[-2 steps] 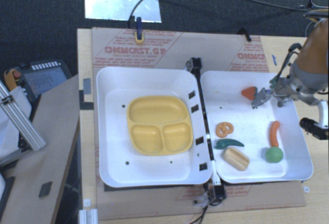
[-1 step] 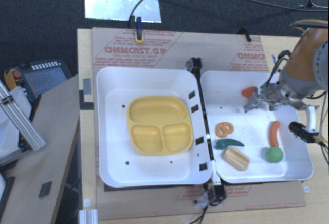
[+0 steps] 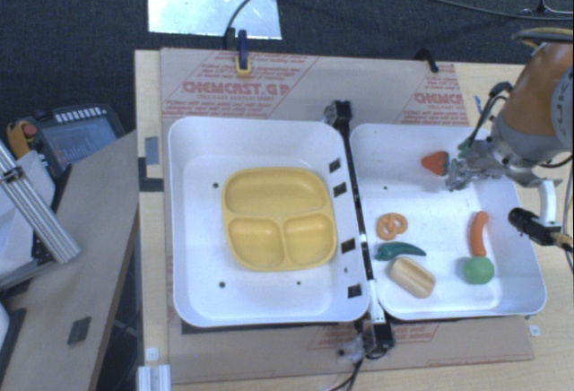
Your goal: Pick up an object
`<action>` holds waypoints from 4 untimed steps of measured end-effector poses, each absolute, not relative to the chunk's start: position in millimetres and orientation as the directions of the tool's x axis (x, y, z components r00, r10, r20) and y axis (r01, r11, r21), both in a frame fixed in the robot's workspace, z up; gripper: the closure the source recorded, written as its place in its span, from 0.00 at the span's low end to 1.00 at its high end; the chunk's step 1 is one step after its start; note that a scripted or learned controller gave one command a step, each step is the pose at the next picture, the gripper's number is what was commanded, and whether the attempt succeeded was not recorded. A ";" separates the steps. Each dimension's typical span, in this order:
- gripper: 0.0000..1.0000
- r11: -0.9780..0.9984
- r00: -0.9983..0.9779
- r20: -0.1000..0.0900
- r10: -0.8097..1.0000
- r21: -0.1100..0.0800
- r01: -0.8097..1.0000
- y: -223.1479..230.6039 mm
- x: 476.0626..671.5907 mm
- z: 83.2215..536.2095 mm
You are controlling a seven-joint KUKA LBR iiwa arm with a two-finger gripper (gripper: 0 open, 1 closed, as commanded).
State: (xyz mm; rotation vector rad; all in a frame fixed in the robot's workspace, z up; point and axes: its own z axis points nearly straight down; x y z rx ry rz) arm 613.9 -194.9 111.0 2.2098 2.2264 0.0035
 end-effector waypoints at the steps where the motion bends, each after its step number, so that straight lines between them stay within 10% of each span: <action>1: 1.00 0.006 -0.006 -0.003 1.000 0.008 1.000 -194.1 622.7 174.0; 4: 1.00 0.009 -0.009 0.001 1.000 0.001 1.000 -136.9 623.9 227.9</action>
